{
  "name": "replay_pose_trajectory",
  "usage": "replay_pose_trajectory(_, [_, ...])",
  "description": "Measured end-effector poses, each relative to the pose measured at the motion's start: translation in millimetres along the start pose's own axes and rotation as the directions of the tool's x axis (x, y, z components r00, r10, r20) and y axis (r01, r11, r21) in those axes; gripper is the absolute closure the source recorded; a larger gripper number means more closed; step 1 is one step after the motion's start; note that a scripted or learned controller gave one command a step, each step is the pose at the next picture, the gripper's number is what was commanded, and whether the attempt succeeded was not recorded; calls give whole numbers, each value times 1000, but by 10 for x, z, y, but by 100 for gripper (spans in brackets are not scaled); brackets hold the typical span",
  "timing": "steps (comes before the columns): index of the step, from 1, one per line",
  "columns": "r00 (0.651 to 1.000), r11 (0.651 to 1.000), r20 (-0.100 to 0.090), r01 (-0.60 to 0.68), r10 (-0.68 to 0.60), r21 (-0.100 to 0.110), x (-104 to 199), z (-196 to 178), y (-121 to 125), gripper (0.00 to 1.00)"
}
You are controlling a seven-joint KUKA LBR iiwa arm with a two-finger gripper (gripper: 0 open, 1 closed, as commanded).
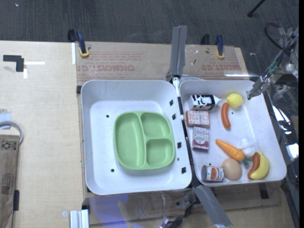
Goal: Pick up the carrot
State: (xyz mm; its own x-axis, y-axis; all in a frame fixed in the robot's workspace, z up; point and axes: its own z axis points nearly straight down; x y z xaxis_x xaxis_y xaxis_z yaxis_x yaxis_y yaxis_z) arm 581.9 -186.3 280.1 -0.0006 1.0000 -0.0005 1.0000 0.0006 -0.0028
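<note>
Gripper (260, 87) poised at right bin's (266, 127) upper right rim, grasping nothing visible; finger opening impossible to tell. Carrot (230, 149) lying slantwise low in that bin, beside egg (232, 169) and banana (259, 165). Probably light, rigid, smooth plastic; best pinched across thick orange middle.

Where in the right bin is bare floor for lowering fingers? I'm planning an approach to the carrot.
Bare floor lies between the sausage, carrot and the bin's right wall. Crowded along the front: can, egg, banana.
</note>
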Motion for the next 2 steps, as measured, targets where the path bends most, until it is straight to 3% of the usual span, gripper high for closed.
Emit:
replay_pose_trajectory(1, [1000, 1000, -1, -3, 3, 1, 352, 1332, -156, 0])
replay_pose_trajectory(2, [1000, 1000, -2, -3, 3, 1, 423, 1847, -1043, 0])
